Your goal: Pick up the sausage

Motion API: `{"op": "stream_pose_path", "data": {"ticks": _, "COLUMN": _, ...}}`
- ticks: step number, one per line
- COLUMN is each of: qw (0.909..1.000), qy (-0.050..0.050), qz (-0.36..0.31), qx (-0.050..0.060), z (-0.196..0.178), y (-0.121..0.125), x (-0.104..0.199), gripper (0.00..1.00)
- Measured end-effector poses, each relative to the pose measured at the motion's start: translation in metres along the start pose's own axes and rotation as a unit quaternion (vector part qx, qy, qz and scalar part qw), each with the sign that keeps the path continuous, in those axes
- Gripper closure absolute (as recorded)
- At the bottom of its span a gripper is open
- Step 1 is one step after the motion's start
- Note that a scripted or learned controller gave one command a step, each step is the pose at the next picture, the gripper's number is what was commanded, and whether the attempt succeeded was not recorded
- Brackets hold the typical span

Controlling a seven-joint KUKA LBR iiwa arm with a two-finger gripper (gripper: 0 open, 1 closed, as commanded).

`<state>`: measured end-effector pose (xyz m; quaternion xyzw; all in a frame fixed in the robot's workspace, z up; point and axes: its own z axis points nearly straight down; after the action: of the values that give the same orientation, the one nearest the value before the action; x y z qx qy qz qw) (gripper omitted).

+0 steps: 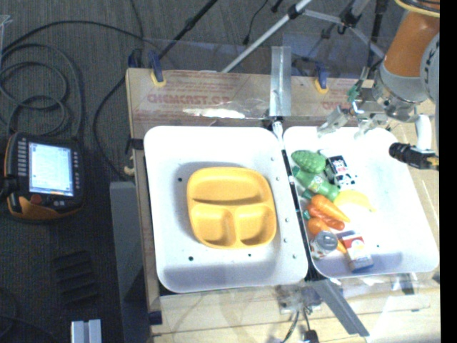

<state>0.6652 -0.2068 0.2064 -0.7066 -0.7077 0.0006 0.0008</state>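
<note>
A short reddish-orange piece that looks like the sausage (323, 226) lies in the right bin (414, 213), near its left wall. It sits just below an orange carrot (330, 207) and above a grey round lid (327, 241). My gripper (355, 122) hangs over the far edge of the right bin, well apart from the sausage. Its fingers (333, 123) are spread open with nothing between them.
More items crowd the right bin's left side: green vegetables (311, 163), a black-and-white box (338, 170), a yellow fruit (357, 201) and a red-white-blue carton (357, 253). A yellow divided plate (230, 207) sits in the left bin (164, 191).
</note>
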Motion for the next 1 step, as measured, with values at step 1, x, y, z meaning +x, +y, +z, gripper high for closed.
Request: {"op": "stream_pose_path", "data": {"ticks": 1, "qw": 0.9811, "qy": 0.000, "qz": -0.194, "qx": 0.000, "z": 0.0624, "y": -0.0412, "x": 0.0168, "gripper": 0.00}}
